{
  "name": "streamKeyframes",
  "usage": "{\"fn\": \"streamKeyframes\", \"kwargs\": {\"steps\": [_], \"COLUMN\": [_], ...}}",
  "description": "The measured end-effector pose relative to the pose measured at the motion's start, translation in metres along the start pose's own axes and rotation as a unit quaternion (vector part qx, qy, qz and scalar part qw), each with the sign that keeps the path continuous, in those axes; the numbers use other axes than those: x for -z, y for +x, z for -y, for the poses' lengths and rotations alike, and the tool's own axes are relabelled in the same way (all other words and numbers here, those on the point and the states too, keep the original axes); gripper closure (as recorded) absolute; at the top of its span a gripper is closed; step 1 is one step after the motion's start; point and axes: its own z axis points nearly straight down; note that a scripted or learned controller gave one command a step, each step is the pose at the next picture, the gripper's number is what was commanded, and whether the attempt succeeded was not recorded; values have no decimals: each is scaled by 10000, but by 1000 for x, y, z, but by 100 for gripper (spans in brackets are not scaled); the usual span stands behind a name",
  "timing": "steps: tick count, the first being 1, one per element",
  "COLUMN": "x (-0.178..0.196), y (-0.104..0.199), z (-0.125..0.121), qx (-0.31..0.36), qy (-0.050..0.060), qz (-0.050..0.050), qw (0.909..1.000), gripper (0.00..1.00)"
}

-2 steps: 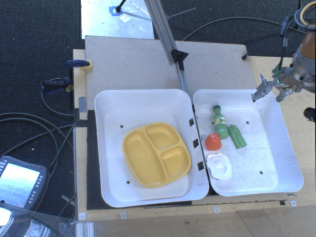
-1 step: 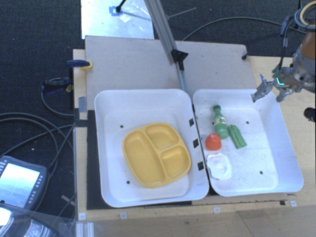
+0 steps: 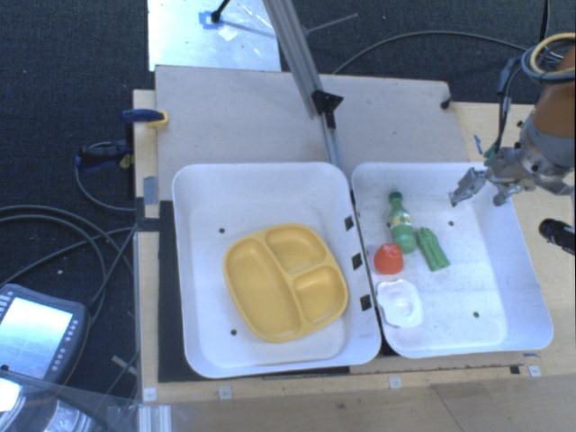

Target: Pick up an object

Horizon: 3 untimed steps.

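We see the tool (image 3: 482,190) spread and gripping nothing above the right bin (image 3: 517,268), near the green bottle (image 3: 400,225).

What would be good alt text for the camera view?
A robot hand hovers open over the far right side of the right bin, holding nothing. That bin holds a green bottle, green block, orange cap and white cup; the left bin holds a yellow divided plate.

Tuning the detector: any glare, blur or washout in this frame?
Camera view: the white cup nearly washes into the right bin; the hand looks slightly soft; the yellow tray is sharp with mild sheen; shadows soft, lighting even.
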Motion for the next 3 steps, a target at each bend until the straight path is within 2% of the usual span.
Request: {"fn": "streamKeyframes", "kwargs": {"steps": [2,3], "x": [-94,-79], "y": [4,3], "z": [1,-1], "qx": [0,-1], "qy": [2,-38], "qz": [-4,4], "qw": [10000,10000], "gripper": [0,100]}}
